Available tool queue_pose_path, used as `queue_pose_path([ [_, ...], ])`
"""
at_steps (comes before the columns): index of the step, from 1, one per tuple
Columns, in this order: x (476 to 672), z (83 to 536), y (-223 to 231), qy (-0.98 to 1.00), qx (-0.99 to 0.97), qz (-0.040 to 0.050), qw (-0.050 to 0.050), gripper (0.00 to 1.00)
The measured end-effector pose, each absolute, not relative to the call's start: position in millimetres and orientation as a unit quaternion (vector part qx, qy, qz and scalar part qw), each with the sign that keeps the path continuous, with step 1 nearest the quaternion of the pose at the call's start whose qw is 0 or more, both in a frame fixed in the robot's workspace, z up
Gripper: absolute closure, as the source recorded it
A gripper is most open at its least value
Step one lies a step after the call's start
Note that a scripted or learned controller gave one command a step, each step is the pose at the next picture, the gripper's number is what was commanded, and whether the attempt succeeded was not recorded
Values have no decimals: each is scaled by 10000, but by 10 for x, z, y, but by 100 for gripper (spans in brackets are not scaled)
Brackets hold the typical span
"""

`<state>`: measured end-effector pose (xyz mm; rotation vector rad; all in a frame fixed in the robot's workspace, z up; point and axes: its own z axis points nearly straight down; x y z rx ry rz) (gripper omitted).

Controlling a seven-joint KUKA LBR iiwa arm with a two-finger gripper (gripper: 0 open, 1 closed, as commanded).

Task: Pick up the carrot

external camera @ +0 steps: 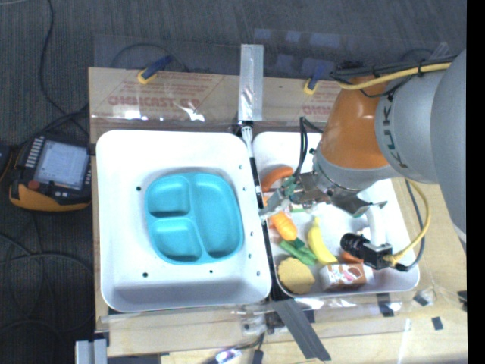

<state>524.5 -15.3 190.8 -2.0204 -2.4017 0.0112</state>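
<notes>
Dark carpet surrounds the tabletop (114, 82), which carries 2 shallow white bins side by side. One bin (121, 226) holds a blue divided tray (193, 214); the other bin (402, 268) holds the toy food.

Taking the carrot (283, 225) as the landmark: it lies in the food bin close against the wall shared by the 2 bins, a short orange piece with green leaves trailing toward the banana (320, 243) on its lower right. Its long axis seems to run diagonally, orange end up-left, leafy end down-right, though it is small and partly crowded. A yellow round fruit (295, 275) sits below it, a reddish item (274, 175) above it.

The hand (297, 195) hangs just above and slightly right of the carrot, under the orange-banded wrist. How wide it stands I cannot tell; its tips are lost in dark clutter.

Judged from this, the coming move is a short shift down-left, with the closing direction set across the carrot's diagonal. The bin wall beside it leaves little room on that side.
</notes>
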Motion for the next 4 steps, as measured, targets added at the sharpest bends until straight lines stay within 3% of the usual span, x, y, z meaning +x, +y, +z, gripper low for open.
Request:
queue_pose_path([
  [1, 5046, 1820, -101, -7102, -7040, 13, 28, 0],
  [2, 5064, 1826, -668, -7026, -7115, 18, 12, 0],
  [3, 5078, 1825, -257, -6813, -7320, 8, 17, 0],
  [4, 5287, 1820, -139, -6717, -7408, 20, 21, 0],
])
